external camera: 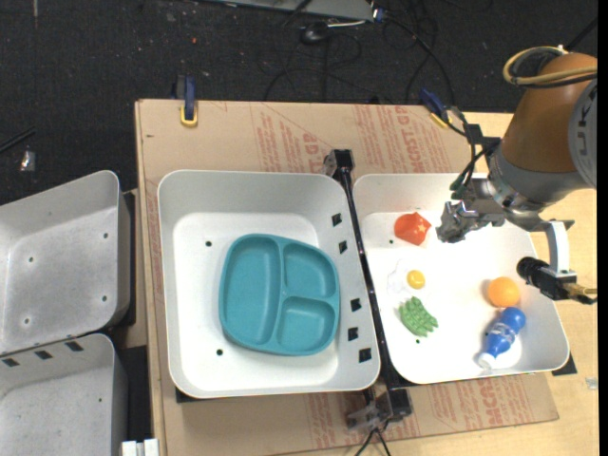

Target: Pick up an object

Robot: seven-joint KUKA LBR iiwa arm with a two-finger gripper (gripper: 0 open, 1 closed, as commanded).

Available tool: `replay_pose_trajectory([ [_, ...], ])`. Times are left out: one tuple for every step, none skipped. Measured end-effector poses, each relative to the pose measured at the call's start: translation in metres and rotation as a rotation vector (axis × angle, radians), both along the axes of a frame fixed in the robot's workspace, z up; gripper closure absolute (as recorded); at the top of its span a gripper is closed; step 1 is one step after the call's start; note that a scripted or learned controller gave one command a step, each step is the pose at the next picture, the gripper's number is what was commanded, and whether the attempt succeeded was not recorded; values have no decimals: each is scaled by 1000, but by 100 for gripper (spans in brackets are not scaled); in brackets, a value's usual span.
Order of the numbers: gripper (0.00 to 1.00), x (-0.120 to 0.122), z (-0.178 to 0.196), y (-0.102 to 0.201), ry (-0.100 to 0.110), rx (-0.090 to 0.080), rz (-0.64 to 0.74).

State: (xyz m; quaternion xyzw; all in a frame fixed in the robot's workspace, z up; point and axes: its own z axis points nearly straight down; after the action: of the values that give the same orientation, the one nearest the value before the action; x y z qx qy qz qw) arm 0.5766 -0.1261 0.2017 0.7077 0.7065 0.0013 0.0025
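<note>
1. Gripper (pixel 456 224) hovers over the right bin (pixel 541 350), just beside the red object (pixel 412 227); whether it's apart or together, can't tell.
2. Teal tray (pixel 280 294) fills the left bin.
3. Approach step, I'd say: next, centre over the red object and descend.
4. Orange ball (pixel 503 292), blue bottle (pixel 500 337), green piece (pixel 417 315), yellow bit (pixel 415 278) wait nearby.

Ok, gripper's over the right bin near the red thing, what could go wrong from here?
The gripper sits just right of the red object, not over it, so a straight descent may close on nothing or only nudge it.

The red object lies near the right bin's back wall, so a push could pin it there.

The orange ball and blue bottle look rounded and could roll if brushed.
</note>
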Motion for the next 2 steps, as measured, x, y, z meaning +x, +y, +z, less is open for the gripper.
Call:
replay_pose_trajectory([
  [100, 1, 28, 0, 1, 1, 4],
  [100, -1, 25, 43, 6, 2, 8],
])
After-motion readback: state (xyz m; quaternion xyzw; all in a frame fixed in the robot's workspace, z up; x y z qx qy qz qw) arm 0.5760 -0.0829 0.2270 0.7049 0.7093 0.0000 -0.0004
